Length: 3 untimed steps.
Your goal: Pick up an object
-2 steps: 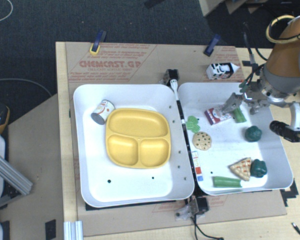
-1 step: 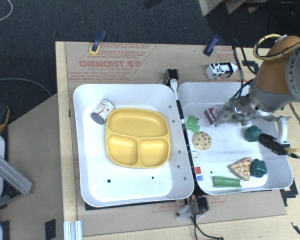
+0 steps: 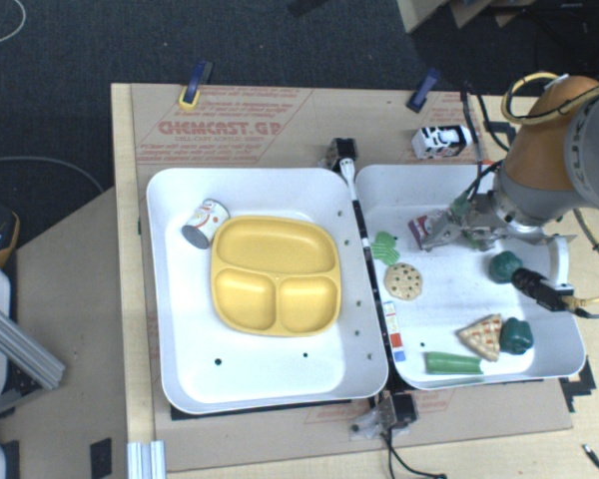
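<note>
Camera view: end effector low over the right bin, nothing visibly picked.
Left bin (image 3: 170,267) holds a yellow divided plate (image 3: 276,273); in the right bin (image 3: 449,183), a cookie (image 3: 403,280) lies left of the end effector (image 3: 441,230), whose finger state I cannot tell. Centre over one lone toy, descend straight.

The grey arm with the orange band (image 3: 554,138) reaches leftward over the shallow white right-hand bin (image 3: 559,362), its two-finger gripper (image 3: 434,233) low.

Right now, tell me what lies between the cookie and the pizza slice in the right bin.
Nothing: in the camera view, the stretch of bin floor between the cookie and the pizza slice is bare white.
</note>
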Each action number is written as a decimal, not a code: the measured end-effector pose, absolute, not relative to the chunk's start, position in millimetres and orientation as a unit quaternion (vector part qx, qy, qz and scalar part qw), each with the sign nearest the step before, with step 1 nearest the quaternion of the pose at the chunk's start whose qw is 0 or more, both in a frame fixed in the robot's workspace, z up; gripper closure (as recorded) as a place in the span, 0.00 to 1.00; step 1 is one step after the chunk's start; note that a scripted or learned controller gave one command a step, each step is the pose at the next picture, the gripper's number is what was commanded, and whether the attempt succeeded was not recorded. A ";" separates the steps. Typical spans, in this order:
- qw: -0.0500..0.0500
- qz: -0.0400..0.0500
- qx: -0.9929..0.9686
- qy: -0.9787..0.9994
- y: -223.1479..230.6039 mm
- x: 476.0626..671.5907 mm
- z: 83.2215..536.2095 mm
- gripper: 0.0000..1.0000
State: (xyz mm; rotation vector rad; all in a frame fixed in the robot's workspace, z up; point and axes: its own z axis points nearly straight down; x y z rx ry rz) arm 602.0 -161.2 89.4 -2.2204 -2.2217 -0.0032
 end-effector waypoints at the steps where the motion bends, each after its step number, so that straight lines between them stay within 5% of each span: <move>1: -0.003 -0.003 -0.707 -0.707 -161.4 603.2 100.3 1.00; 3: -0.003 -0.001 -0.707 -0.707 -168.8 606.1 196.9 1.00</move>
